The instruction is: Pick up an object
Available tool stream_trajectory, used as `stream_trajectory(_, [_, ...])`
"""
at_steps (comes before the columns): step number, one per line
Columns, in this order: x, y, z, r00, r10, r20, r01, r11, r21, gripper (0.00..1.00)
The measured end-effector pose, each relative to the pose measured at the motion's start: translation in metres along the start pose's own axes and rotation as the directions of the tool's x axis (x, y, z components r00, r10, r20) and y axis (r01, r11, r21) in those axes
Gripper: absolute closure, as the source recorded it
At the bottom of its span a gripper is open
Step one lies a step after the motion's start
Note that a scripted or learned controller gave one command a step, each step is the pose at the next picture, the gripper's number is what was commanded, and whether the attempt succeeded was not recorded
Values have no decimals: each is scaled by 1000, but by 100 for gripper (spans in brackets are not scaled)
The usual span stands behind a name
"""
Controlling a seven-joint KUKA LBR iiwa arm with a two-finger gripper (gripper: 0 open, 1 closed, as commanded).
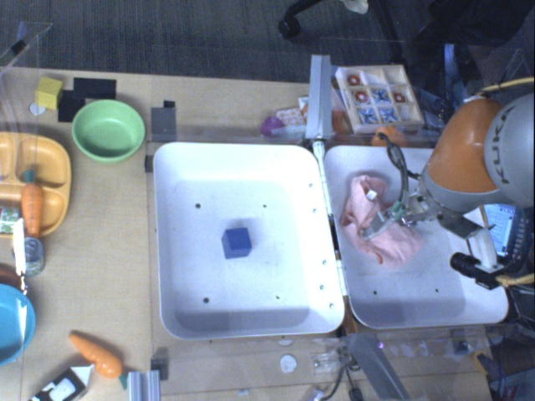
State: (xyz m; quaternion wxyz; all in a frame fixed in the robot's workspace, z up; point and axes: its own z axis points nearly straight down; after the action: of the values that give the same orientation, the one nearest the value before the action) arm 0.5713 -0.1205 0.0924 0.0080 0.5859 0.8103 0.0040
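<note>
Pink cloth [378,220] lies crumpled in the right bin [435,295], in its left half, close to the wall which the two bins share. My pincer [393,215] is down on this cloth, near its middle. The tips are sunk among the folds, so I cannot tell if they are spread or pressed together, and I cannot tell if any cloth is really between them. My arm [476,161] comes in from the right side, and the orange band sits above the wrist, over the right part of this bin.

In the left bin [192,307] there is a small blue cube [237,241], a little left of the center, well apart from the cloth and from my pincer.

On the bench at the left of the bins I see a green bowl [109,129] near the upper corner of the left bin, and a yellow divided tray [50,161] with a carrot [32,210] lying on it. A blue dish [15,324] is at the left edge, lower down, and a second carrot [98,353] lies near the front edge. Behind the bins, close to where they meet, a flat box with red and blue pieces [378,97] rests on the bench.
</note>
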Motion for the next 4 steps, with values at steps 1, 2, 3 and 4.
stream_trajectory(1, [11, 63, 2, 999, 53, -3, -53, 999, 0, 0])
stream_trajectory(2, [0, 26, 1, 1000, -14, -1, 14, 1000, -1, 0])
stream_trajectory(3, [3, 90, 3, 999, 54, -3, -54, 999, 3, 0])
stream_trajectory(4, [7, 34, 1, 999, 52, -2, -52, 999, 2, 0])
